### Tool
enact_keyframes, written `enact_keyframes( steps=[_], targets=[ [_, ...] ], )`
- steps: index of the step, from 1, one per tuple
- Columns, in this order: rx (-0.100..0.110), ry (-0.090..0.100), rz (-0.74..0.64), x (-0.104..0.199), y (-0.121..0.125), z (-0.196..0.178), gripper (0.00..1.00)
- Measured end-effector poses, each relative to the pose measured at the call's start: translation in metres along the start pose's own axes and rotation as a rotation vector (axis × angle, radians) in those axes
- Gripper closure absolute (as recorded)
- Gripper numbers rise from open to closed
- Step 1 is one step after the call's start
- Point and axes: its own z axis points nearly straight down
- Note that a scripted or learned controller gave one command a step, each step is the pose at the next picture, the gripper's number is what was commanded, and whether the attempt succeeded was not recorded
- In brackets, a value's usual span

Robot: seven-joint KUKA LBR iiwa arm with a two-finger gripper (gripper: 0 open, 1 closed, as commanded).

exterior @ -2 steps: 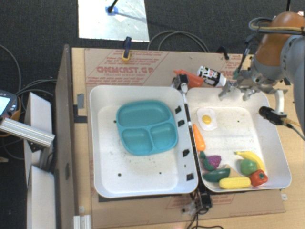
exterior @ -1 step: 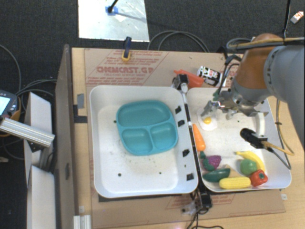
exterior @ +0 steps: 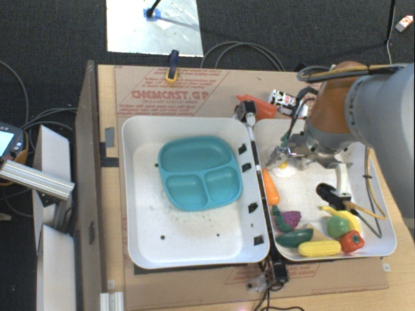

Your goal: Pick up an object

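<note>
End effector (exterior: 286, 155) low near right bin's (exterior: 389, 238) top-left edge, grip state unclear, toys crowding bottom edge.

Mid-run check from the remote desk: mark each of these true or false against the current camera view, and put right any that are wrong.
1. The teal divided plate lies in the left bin. True.
2. The carrot lies in the left bin. False: it lies in the right bin, along its left wall.
3. The gripper is over the right bin's upper part. True.
4. The yellow corn sits on the teal plate. False: it rests near the right bin's bottom edge, beside the green vegetable.
5. The red tomato is in the right bin's lower right area. True.
6. The arm reaches in from the left of the view. False: it comes in from the right.
</note>
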Motion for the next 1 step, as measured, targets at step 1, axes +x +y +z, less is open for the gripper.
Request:
enact_keyframes(
  steps=[1],
  targets=[
    [-0.004,0.0,-0.001,0.006,0.0327,-0.0017,0.0]
  ],
)
